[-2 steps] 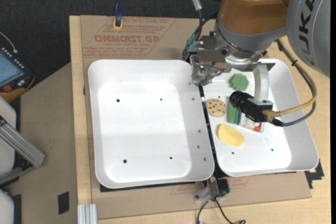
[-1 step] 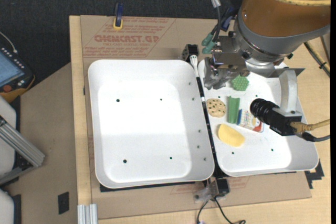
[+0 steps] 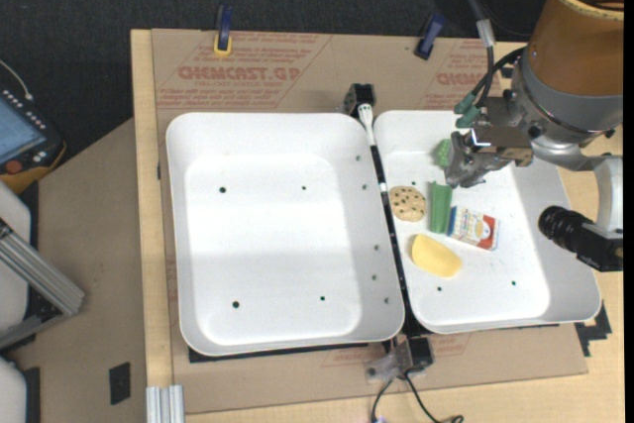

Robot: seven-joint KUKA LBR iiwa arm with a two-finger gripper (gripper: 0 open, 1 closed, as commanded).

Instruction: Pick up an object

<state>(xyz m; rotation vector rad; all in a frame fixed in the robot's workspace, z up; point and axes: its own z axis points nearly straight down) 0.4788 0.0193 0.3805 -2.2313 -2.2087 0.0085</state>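
Observation:
The right bin (image 3: 525, 297) holds a round cookie (image 3: 406, 202), a green block (image 3: 439, 206), a yellow lemon-shaped piece (image 3: 436, 256) and a small white and red carton (image 3: 475, 228). Another green thing (image 3: 442, 153) peeks out at the left of the gripper. My gripper (image 3: 464, 175) hangs low over the upper middle of this bin, just above the top end of the green block. Whether anything sits between its tips is hidden by its own body.
The left bin (image 3: 198, 213) sits beside the right one, with a black divider strip (image 3: 381, 203) between them. Both rest on a cardboard sheet (image 3: 287, 64) held by clamps (image 3: 224, 31) at the back edge.

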